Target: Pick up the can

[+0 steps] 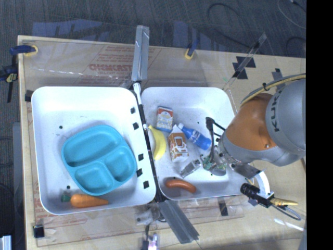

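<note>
The can (178, 146), brown and white with a printed label, lies on its side in the middle of the right bin (225, 99). It sits between a yellow banana (158, 142) on its left and a blue bottle (197, 138) on its upper right. My gripper (213, 163) is low in the right bin, to the right of the can and a short way apart from it. The grey arm with its orange band (250, 130) hangs over the bin's right side and hides part of the gripper.
The right bin also holds a red and white carton (164, 117), a small silver piece (190, 167) and a sausage (180, 185) near the front wall. In the left bin (47, 103) lie a blue divided plate (99, 159) and a carrot (88, 200).
</note>
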{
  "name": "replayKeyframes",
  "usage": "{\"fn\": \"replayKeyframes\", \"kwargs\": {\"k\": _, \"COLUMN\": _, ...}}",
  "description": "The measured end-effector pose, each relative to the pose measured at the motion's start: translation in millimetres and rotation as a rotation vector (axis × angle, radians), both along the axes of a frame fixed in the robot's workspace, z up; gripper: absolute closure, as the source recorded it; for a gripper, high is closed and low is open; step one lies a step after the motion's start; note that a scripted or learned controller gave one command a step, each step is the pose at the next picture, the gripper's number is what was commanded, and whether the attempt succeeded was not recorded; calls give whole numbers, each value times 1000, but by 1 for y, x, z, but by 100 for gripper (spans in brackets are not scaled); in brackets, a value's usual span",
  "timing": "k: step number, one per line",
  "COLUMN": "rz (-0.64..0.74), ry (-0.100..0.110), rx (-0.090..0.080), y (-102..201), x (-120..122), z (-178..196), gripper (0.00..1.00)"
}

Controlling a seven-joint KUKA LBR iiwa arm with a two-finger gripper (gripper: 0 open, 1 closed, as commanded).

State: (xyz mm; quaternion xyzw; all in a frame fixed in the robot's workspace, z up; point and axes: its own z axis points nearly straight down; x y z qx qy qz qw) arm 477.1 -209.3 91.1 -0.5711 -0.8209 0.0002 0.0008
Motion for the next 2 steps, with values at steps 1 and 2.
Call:
{"fn": "replayKeyframes", "kwargs": {"k": 1, "rz": 34, "ry": 0, "rx": 0, "y": 0, "x": 63, "z": 24, "gripper": 0}}
{"fn": "replayKeyframes", "kwargs": {"k": 2, "rz": 83, "ry": -2, "rx": -1, "y": -2, "x": 0, "z": 113, "gripper": 0}}
